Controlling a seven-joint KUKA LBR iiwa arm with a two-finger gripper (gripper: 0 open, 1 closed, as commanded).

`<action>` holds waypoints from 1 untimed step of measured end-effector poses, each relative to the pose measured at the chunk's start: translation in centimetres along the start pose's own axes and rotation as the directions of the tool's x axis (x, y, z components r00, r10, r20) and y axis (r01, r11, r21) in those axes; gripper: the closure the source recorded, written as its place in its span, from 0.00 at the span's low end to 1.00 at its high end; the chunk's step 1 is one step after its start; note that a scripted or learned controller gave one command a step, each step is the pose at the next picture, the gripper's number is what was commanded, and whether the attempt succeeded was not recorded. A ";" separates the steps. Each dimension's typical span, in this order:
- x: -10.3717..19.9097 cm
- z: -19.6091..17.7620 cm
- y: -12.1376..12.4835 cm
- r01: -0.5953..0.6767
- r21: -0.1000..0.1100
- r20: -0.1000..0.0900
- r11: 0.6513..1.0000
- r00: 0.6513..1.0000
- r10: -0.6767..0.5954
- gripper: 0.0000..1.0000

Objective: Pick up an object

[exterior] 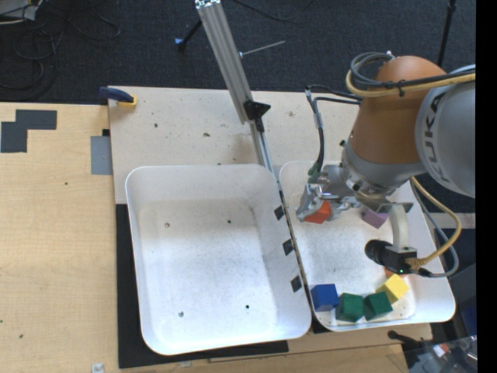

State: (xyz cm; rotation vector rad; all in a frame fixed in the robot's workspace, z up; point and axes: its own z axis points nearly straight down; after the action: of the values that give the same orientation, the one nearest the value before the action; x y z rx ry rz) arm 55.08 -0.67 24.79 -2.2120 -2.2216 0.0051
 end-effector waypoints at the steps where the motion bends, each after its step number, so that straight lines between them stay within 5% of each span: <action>1: 4.2 0.7 -0.2 -0.001 -0.001 0.000 1.000 1.000 0.001 1.00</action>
State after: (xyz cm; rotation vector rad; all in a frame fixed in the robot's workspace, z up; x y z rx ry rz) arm 54.83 3.57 24.15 -2.2135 -2.2214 0.0047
